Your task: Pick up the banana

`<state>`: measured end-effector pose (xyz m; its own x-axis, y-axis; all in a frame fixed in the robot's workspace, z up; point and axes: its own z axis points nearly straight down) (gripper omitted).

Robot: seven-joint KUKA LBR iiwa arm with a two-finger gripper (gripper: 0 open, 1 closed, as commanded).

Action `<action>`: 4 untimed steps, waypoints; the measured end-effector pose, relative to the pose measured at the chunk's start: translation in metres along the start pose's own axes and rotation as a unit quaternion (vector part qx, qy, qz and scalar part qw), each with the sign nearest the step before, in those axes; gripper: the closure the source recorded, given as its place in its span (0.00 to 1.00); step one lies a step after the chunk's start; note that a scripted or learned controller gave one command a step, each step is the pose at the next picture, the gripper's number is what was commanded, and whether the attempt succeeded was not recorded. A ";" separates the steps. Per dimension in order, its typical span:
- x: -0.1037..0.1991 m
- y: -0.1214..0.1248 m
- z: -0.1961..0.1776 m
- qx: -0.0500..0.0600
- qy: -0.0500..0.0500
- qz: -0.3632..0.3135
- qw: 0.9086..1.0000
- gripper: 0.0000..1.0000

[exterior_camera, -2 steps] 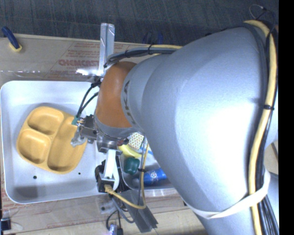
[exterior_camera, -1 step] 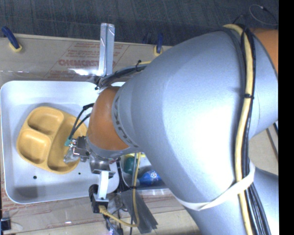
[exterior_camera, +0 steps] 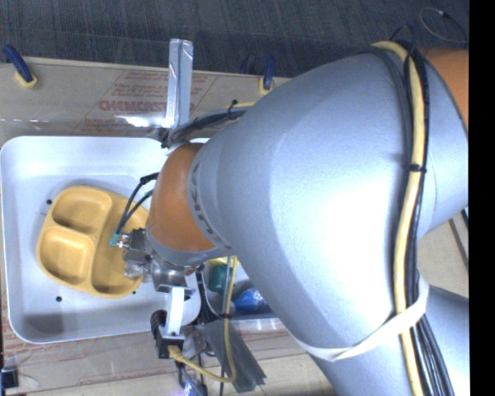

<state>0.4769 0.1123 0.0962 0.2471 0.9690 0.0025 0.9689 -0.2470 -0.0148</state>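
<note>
The grey arm with its orange band [exterior_camera: 177, 213] reaches down into the left white bin [exterior_camera: 25, 163]. My gripper [exterior_camera: 130, 252] sits low over the right edge of a yellow two-hollow dish [exterior_camera: 76, 239] that lies in that bin. The wrist hides the gripper's tips. A yellow-green object [exterior_camera: 219, 275] and a blue object [exterior_camera: 249, 300] peek out under the arm near the bin's front right. The arm's bulk covers the rest of the bench to the right.
The left bin's floor shows bare white around the dish, at the front left and along the back. A tall grey upright post [exterior_camera: 180, 81] stands behind the bin. Blue clamps [exterior_camera: 18, 64] hold the cardboard backing.
</note>
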 end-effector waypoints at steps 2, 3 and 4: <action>0.064 -0.021 -0.080 -0.002 -0.006 0.004 1.000 1.00; 0.101 -0.024 -0.144 -0.003 -0.007 0.163 0.987 1.00; 0.113 0.036 -0.105 0.002 -0.011 0.193 0.981 1.00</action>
<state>0.5415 0.2122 0.2007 0.5954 0.8030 -0.0255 0.8030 -0.5958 -0.0146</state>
